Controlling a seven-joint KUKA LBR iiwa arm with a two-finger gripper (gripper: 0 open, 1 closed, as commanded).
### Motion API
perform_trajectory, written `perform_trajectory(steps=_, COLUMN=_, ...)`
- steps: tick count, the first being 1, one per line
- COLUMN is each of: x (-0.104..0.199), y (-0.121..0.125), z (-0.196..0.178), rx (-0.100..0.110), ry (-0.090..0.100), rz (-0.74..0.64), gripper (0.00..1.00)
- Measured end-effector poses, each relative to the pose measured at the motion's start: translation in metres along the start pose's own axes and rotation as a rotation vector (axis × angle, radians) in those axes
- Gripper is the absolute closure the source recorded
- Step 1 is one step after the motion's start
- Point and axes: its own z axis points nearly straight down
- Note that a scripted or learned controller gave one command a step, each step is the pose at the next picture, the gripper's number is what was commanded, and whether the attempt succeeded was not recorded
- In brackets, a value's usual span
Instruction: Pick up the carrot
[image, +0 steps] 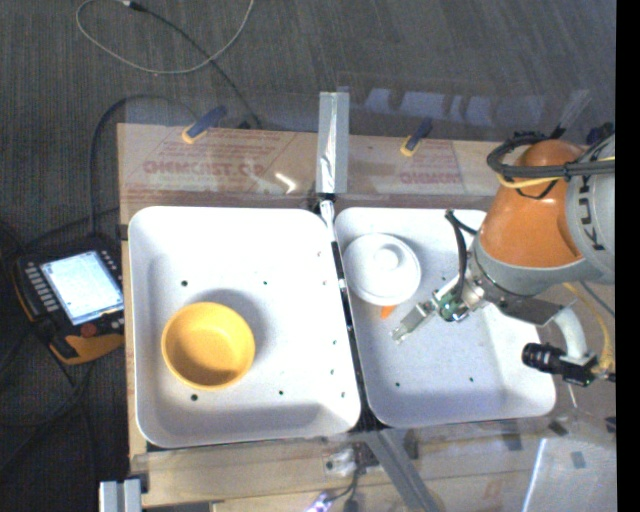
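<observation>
A small orange piece of the carrot peeks out just below a white bowl in the right bin; most of the carrot is hidden by the bowl's rim. My gripper reaches in from the right at a slant. Its tip hangs just to the right of and slightly below the carrot, very close to it. I cannot make out whether it touches the carrot.
A yellow bowl sits in the left bin, toward its front left. The divider between the bins runs just left of the white bowl. The arm's orange band hangs over the right bin's far right corner.
</observation>
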Motion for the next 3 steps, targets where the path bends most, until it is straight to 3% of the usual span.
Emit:
perform_trajectory(steps=1, x=-0.006, y=0.055, z=0.006, rx=0.0, ry=0.001, rz=0.185, gripper=0.0)
perform_trajectory(steps=2, x=-0.023, y=0.017, z=0.042, rx=0.001, ry=0.001, rz=0.169, gripper=0.0)
perform_trajectory(steps=3, x=-0.022, y=0.018, z=0.037, rx=0.007, ry=0.007, rz=0.166, gripper=1.0)
